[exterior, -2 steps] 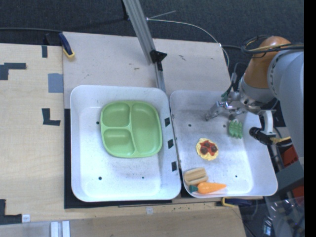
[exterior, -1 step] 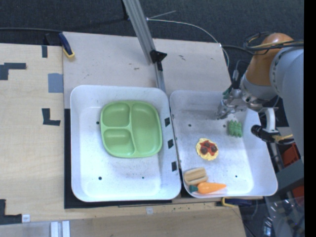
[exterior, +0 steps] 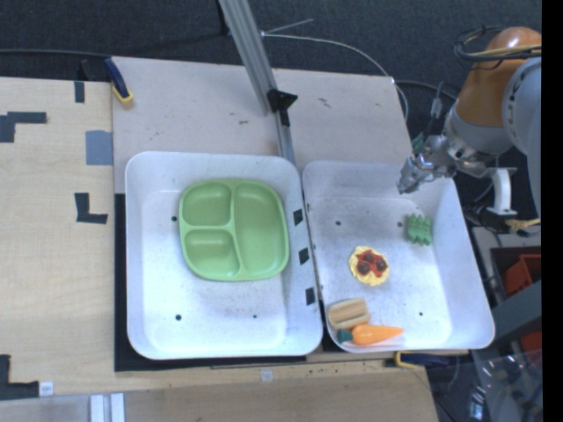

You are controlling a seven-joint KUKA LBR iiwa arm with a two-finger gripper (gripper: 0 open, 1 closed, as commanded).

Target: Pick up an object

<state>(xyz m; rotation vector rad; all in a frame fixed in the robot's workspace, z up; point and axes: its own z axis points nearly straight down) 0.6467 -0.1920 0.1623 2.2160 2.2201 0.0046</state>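
In the right bin lie a small green toy, a round yellow tart with red topping, a tan bread roll and an orange carrot. My gripper hangs over the bin's far right corner, a little up and left of the green toy and apart from it. I see nothing between its fingers.
The left bin holds a green divided plate. A grey metal pole slants down to the gap between the bins. A blue and yellow clamp sits on the bench at the far left.
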